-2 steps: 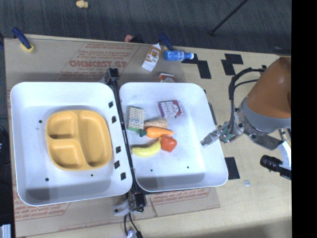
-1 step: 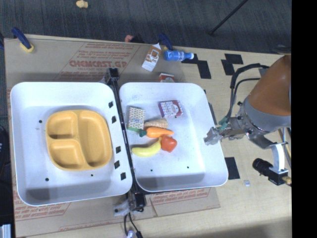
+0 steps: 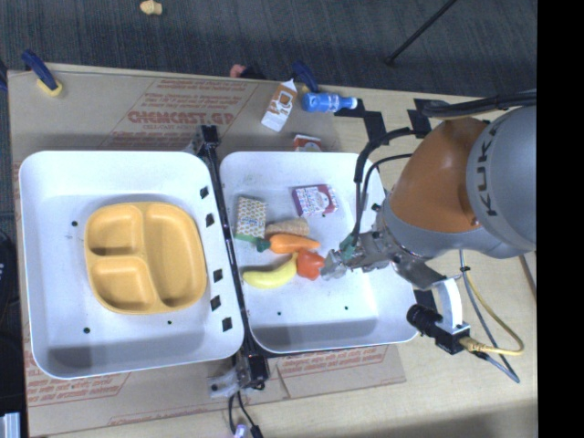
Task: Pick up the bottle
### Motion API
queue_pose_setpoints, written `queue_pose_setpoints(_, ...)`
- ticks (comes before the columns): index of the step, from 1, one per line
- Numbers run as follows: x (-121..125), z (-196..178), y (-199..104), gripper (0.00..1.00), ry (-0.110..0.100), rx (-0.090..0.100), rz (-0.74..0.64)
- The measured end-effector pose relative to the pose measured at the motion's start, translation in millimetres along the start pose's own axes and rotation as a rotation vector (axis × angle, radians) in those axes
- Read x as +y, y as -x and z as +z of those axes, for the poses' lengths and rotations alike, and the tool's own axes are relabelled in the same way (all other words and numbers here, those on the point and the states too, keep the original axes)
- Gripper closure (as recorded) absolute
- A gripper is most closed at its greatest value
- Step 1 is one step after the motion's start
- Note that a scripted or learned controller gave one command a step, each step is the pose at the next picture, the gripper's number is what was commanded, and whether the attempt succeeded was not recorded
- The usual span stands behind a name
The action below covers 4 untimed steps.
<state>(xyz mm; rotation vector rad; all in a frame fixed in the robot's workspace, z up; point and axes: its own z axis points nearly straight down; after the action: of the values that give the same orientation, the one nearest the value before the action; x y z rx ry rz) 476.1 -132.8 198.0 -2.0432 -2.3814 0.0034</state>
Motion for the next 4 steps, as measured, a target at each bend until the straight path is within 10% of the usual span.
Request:
queue_pose_setpoints(1, -6.6, -99.1, 43.0, 1.0, 0.003, -0.001, 0.42)
queue_pose_setpoints(2, -9.6, -41.2, 59.7, 1.0, 0.0, 0.001, 0.472)
queue_pose_setpoints(4, -10.0, -17.6, 66.5, 1.0, 0.001, 0.001, -0.277)
